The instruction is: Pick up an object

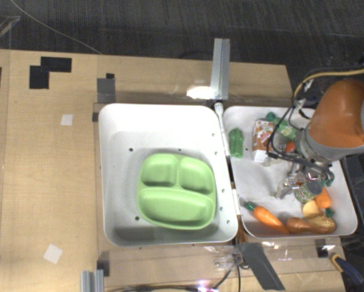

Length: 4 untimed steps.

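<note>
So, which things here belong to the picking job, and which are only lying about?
For the job:
- gripper, low in the right bin
- carrot
- green block
- printed packet
- potato-like piece

Lying about:
- green divided tray in the left bin
- metal post

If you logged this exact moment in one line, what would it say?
arm: over right bin | gripper: low among toy food | carrot: lying loose | left bin: green tray

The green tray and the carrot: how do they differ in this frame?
The green tray lies in the left bin; the carrot lies in the right bin. The green tray is broad with three compartments; the carrot is slim and tapered. The carrot is orange with a green end. Both lie flat, untouched.
</note>
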Each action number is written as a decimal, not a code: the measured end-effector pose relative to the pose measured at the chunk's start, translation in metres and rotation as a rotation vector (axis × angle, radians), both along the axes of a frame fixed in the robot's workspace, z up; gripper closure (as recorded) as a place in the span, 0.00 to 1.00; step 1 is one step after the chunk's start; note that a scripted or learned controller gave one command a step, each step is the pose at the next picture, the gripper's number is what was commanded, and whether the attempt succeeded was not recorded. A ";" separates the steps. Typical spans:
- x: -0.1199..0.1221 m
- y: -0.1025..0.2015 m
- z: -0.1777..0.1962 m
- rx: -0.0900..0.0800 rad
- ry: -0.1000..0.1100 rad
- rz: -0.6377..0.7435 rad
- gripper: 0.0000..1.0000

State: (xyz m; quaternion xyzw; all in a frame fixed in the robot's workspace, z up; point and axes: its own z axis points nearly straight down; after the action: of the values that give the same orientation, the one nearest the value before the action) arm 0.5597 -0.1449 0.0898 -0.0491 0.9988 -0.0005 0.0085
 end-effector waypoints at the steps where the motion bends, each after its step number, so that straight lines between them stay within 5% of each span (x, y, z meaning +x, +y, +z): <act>1: 0.053 -0.024 -0.001 0.000 0.003 -0.133 0.00; 3: -0.048 -0.031 0.000 0.000 0.002 -0.182 0.00; 4: -0.042 -0.030 0.015 -0.003 -0.015 -0.175 1.00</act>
State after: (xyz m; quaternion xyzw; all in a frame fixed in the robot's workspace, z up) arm 0.5173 -0.1748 0.1043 0.0383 0.9991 -0.0032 0.0160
